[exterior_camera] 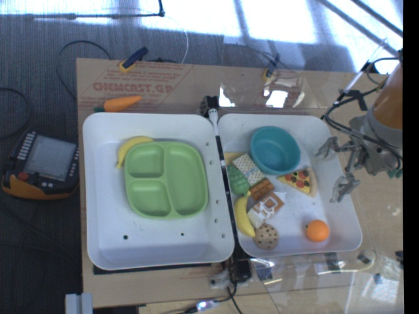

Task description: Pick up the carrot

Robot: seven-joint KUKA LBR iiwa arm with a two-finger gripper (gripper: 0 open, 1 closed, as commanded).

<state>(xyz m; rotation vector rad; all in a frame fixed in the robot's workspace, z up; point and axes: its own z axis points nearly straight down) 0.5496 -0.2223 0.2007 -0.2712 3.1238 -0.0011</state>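
The carrot point(121, 102) is small and orange and lies on the brown bench top, just beyond the far left corner of the left bin point(111, 241) and outside it. My gripper point(335, 169) hangs over the right edge of the right bin point(294, 211), far to the right of the carrot. Its two metal fingers point(325, 148) are spread open with nothing between them.
The left bin holds a green divided plate point(163, 178) and a banana point(131, 146). In the right bin are a teal bowl point(275, 148), a pizza slice point(299, 180), an orange point(317, 231), a cookie point(266, 237), another banana point(243, 216) and several small toy foods. A control pendant point(42, 165) lies on the floor at left.
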